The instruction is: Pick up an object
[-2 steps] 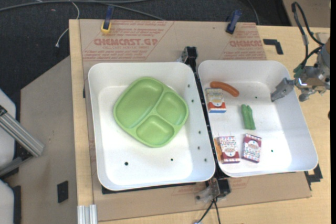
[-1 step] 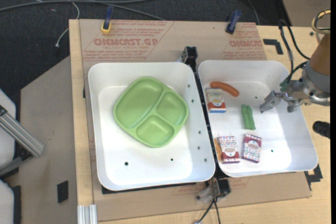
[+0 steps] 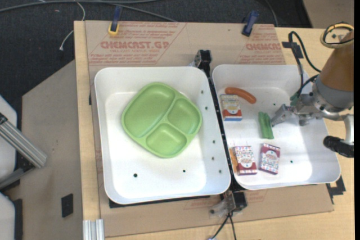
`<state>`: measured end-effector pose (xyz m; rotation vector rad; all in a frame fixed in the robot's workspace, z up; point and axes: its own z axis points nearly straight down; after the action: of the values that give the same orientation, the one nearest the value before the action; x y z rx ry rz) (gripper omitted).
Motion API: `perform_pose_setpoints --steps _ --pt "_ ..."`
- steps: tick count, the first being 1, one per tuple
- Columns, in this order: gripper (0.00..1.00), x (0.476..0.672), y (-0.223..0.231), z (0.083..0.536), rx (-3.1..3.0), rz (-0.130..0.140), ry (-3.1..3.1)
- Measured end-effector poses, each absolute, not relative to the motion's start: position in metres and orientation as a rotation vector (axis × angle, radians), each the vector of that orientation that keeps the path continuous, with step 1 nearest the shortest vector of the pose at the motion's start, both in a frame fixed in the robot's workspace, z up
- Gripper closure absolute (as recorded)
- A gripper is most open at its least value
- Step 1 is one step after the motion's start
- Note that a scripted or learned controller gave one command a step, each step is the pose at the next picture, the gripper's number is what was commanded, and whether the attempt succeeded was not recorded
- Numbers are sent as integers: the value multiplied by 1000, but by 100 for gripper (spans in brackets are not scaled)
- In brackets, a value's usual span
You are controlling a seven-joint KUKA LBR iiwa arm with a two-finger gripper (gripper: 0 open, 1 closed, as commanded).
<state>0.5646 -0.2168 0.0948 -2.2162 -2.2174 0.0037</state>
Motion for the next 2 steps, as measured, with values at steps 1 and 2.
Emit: perform_pose_setpoints --steps 1,2 --pt "0 565 -216 85 -2218 2 -2219" --pt "100 566 -216 97 -2219 -2 -2222"
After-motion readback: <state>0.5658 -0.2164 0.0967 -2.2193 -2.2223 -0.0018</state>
